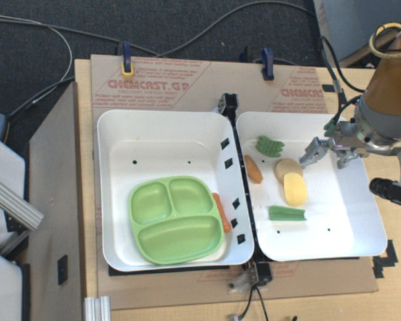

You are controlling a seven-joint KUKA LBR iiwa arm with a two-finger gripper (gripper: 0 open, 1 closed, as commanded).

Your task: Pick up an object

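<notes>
Yellow block (295,188) in right bin (347,239), cardboard (187,79) printed "CHEMCAST GP"

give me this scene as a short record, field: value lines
left bin: green divided tray, orange carrot-like piece by the tray's right edge
right bin: ridged green piece, orange piece, tan piece, yellow piece, flat green piece
gripper: above the right bin's upper part, right of the tan piece, holding nothing visible
arm: reaching in from the right
base: board under both bins, two clamps at its far edge
</notes>
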